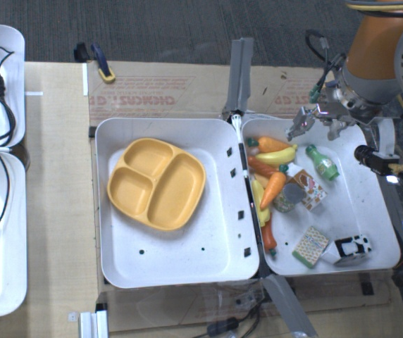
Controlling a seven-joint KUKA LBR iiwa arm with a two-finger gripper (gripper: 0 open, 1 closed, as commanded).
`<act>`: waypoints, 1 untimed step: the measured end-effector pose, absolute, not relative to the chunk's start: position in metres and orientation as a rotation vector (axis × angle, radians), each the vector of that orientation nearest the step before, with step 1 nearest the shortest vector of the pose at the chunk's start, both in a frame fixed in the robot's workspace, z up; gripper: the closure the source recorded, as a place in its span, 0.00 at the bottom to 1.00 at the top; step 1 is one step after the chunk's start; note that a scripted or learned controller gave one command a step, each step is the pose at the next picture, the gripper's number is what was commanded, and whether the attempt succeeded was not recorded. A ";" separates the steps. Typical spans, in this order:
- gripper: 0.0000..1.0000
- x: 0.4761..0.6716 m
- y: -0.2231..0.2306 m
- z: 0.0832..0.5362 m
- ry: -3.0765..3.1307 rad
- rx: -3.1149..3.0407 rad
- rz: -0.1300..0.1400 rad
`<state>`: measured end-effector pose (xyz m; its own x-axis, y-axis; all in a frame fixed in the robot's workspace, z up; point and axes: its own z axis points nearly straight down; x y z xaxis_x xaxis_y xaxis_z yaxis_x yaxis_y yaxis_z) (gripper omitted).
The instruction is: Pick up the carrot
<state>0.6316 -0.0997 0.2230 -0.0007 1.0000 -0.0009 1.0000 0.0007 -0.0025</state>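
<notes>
Nearest us, in the right bin (377, 217), we see a patterned packet (310, 246) and a small black-and-white item (351, 248) lying near its front wall. Further in, the carrot (273, 189) lies tilted among a heap by the bin's left wall, its thick end up against a yellow banana (284, 155), with a small box (307, 188) just to its right. A green bottle (322, 162) lies beyond that. In the left bin (117, 252) we see a yellow divided plate (157, 183). Farthest back, the gripper (319, 120) hangs over the right bin's rear edge, well apart from the carrot, which sits nearer us and to the left of it. Whether it is spread or closed we cannot tell; nothing shows between its tips.
</notes>
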 end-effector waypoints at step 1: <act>0.00 0.656 -0.108 0.128 -2.172 -2.268 0.005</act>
<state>0.6562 -0.1082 0.1275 0.0430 0.9991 -0.0013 0.9991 -0.0430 -0.0033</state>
